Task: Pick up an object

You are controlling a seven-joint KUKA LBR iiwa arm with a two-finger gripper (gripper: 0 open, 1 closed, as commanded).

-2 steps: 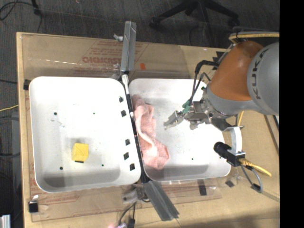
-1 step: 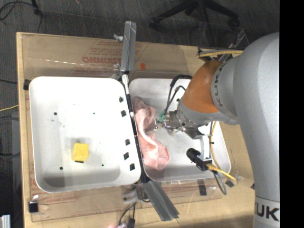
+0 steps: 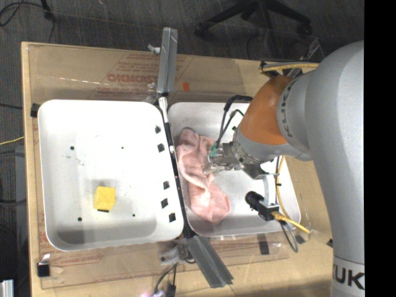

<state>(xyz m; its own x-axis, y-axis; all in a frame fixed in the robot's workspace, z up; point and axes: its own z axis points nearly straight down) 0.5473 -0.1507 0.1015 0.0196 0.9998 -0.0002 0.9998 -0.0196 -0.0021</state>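
Overhead view of the bench with two shallow white bins set side by side. The left bin (image 3: 55, 122) holds a small yellow block (image 3: 104, 198) lying alone toward its near left part, well apart from the arm. The right bin (image 3: 204, 113) holds a crumpled pink cloth (image 3: 198, 181) bunched against the divider (image 3: 167, 159) between the bins, probably because soft fabric slumps toward a wall. The arm (image 3: 309, 116) reaches in from the right, its orange band tilted downward so that the gripper (image 3: 218, 159) sits low at the cloth's right edge, touching or just above its folds; this placement suggests that the cloth is the object chosen for picking. Whether the jaws are spread or pinching fabric cannot be told, since the wrist hardware hides them
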